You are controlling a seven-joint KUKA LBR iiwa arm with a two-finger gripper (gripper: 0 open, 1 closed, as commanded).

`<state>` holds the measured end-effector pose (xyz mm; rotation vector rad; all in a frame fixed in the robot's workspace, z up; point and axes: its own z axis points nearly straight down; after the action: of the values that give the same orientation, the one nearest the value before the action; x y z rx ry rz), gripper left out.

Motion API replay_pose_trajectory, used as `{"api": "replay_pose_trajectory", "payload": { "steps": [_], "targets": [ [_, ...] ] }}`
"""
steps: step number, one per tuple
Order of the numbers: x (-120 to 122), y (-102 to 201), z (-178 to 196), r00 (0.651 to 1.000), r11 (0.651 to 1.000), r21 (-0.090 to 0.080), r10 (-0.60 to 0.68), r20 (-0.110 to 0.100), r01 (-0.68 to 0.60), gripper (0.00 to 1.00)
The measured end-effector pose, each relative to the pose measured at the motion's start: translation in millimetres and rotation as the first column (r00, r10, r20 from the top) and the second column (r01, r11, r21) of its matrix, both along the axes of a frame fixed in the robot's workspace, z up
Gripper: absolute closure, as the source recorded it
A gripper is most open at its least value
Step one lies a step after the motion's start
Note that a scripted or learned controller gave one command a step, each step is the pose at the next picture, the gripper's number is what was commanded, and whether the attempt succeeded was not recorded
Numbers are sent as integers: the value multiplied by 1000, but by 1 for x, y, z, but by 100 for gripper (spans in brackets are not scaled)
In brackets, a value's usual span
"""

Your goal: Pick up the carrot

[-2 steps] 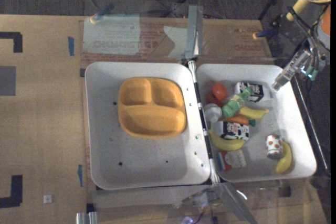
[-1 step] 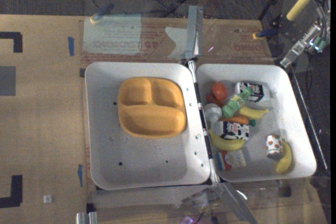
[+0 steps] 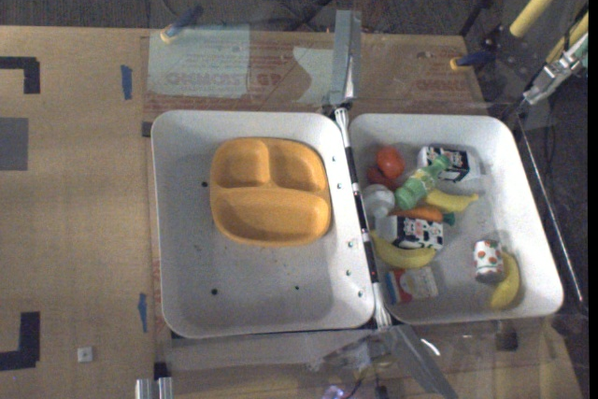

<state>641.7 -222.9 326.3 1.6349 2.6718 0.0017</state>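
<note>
lies wedged in the right bin [image 3: 537, 201], carrot [image 3: 422, 213] touching the milk carton [image 3: 418, 234] just below it, hemmed by a green bottle [image 3: 414, 189] above. jaws: cannot tell, released or clenched.

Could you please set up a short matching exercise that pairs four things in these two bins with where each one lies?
Things:
1. orange divided plate
2. carrot
3. tomato
4. spotted cup

Places:
A. right bin, far left part
B. left bin
C. right bin, near right part, beside a banana
D. right bin, among the central clutter

Pairs: 1-B, 2-D, 3-A, 4-C
</note>
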Motion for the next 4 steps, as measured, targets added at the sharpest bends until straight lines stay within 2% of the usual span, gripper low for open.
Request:
{"api": "replay_pose_trajectory", "payload": {
  "steps": [1,2,3,4],
  "targets": [
    [26,0,-24,964,964,2,-265,-1,265,100],
    [26,2,-31,997,997,3,-76,-6,76,100],
    [-8,2,-8,998,998,4,70,-7,-70,100],
    [-21,0,57,928,927,-3,374,0,-374,100]
  ]
}}
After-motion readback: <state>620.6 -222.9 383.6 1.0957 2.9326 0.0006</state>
